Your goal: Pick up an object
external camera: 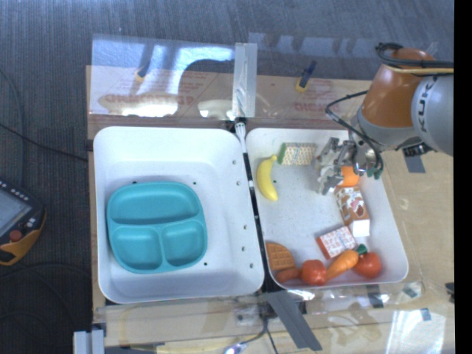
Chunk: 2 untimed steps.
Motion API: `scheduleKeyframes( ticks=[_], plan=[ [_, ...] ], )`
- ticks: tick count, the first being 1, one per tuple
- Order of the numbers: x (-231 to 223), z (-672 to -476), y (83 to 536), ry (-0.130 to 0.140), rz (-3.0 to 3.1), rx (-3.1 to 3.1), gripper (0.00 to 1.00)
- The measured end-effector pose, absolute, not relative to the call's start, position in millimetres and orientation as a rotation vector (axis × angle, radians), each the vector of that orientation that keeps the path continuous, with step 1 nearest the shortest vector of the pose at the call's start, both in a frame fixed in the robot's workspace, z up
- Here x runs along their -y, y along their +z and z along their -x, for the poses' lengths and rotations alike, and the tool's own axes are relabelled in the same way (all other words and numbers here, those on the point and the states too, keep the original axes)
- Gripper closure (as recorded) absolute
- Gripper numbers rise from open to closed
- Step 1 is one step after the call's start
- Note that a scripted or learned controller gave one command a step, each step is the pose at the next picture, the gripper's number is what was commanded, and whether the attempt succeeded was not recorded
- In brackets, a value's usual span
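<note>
1. Dark ribbed flooring surrounds the tabletop (428, 198); on it sit the left bin (158, 142) with a teal divided plate (156, 225) and the right bin (310, 220) holding the toy food.
2. The arm (409, 102) reaches in from the right, and the hand (335, 164) sits low in the upper part of the right bin.
3. Hand state: we cannot tell whether the fingers are spread or closed; the metal parts blur together at this angle.
4. A small orange object (349, 176) lies right against the hand, touching or just beside it. We cannot confirm it sits between the fingers, so we log no grasp.
5. Step in hand, as we judge it: the descent or closing phase on that orange piece. The next move calls for a firm close and a straight lift clear of the carton (352, 206) just below.
6. The orange piece looks compact; we cannot read a long axis or heading for it.
7. Other candidates: banana (267, 178), long axis roughly up-down in view; carrot (342, 263), lying diagonally, leafy end toward the upper right.
</note>
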State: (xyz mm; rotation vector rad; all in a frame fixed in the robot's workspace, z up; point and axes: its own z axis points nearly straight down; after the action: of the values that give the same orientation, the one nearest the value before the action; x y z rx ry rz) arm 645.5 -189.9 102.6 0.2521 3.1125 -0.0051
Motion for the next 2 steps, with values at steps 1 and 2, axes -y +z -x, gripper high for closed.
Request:
scheduleKeyframes(
  ticks=[1,2],
  plan=[
    [141.7,-655.2,91.5,-0.001,-0.485,-3.09,1.0],
    [110.6,-664.7,91.6,-0.002,-0.901,-2.997,1.0]
  ],
)
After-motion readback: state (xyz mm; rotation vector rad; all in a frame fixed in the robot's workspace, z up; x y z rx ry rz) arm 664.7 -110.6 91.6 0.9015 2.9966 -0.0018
